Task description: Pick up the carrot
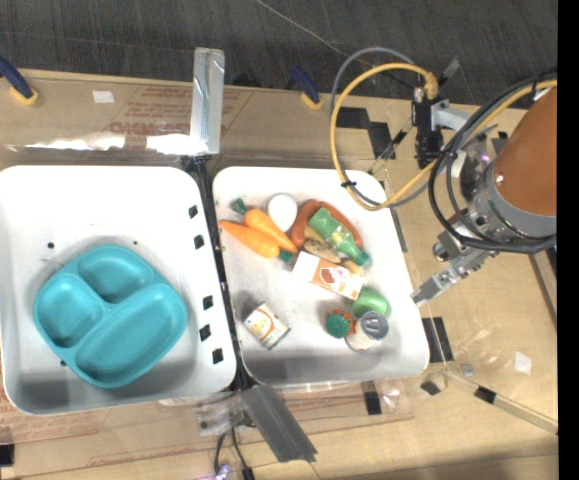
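Two orange carrots lie side by side in the upper left of the right bin [389, 363]. One carrot [268, 227] has a green top pointing to the bin's back left, and the other carrot [251, 240] lies just in front of it. My gripper [437, 283] hangs outside the right bin, past its right rim, well to the right of the carrots. Nothing shows at its tip.
Around the carrots are a white egg [283, 209], a green bottle [335, 235] on a brown piece, a carton [331, 276], a green cup [371, 301], a tin [371, 327] and a small box [266, 326]. A teal divided plate [109, 313] sits in the left bin [29, 193]. Cables loop over the bench at right.
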{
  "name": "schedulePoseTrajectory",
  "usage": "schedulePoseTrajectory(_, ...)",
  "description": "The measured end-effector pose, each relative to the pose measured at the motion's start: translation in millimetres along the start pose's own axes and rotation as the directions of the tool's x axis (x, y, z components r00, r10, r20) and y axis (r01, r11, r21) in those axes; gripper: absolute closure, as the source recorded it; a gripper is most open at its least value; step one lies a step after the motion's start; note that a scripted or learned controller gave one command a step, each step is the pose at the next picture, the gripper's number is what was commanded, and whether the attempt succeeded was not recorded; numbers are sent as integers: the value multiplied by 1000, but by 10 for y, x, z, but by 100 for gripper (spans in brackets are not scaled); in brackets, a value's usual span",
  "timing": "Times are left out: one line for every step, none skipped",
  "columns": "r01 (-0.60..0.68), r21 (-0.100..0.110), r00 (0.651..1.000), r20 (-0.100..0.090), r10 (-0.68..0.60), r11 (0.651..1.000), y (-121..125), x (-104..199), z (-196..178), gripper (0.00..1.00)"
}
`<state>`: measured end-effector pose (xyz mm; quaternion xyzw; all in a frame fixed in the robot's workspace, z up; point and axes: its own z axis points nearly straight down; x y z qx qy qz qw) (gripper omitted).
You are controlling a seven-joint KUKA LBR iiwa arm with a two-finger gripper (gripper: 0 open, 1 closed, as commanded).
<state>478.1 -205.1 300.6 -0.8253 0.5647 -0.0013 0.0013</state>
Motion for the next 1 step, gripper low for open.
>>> schedulePoseTrajectory(3, 2, 1000, 1, -3, 1000, -16, -7, -95, 100)
